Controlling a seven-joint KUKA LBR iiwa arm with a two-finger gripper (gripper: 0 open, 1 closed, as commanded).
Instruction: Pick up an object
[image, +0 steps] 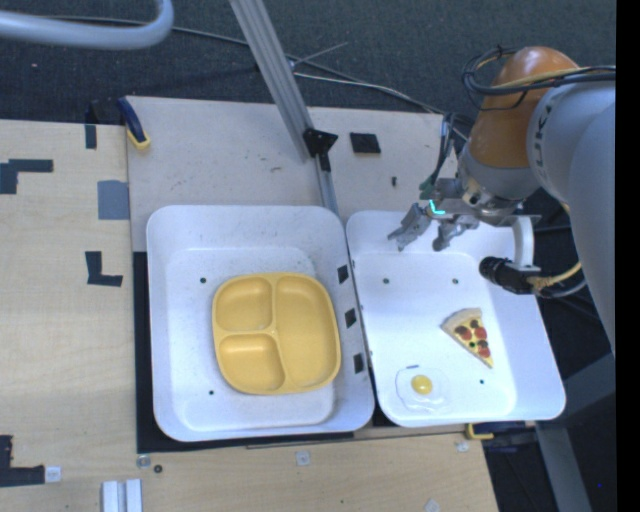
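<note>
A toy pizza slice (469, 335) lies in the right bin (390, 300), toward its right side. A toy fried egg (421, 386) rests near that bin's front edge. My gripper (424, 234) hangs over the bin's far end, well behind both toys. Its two fingers are spread apart and open, with nothing between them. A yellow divided plate (275, 333) sits in the middle of the left bin (180, 250).
A slanted metal pole (290, 100) rises behind the bins. A black cable end (500, 272) hangs off the arm over the right bin's right side. Tape marks dot the wooden bench at the left.
</note>
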